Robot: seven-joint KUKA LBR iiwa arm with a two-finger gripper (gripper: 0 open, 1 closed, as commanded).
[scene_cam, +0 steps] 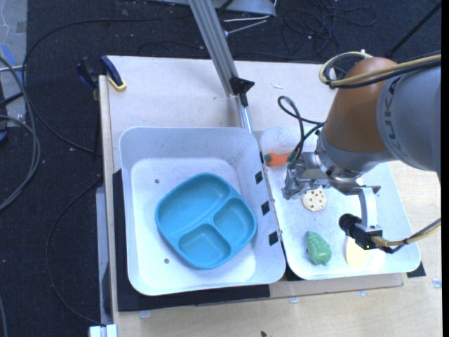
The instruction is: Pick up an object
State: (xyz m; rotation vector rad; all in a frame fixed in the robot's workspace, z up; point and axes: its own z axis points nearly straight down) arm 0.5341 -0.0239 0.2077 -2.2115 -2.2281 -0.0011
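The arm (379,118) reaches in from the right and bends down over the right bin (403,258), its gripper (300,182) low just beside the cookie (314,201), finger spread impossible to tell, with the green toy (318,248) nearer the bin's front.

Bins (140,188): white
Divided tray (205,220): light blue
Round cookie (314,201): cream, dark speckles
Lumpy toy (318,248): green
Flat piece (355,255): pale yellow
Small item (276,159): orange
Arm (393,118): grey, orange band
Bench (175,90): pale beige
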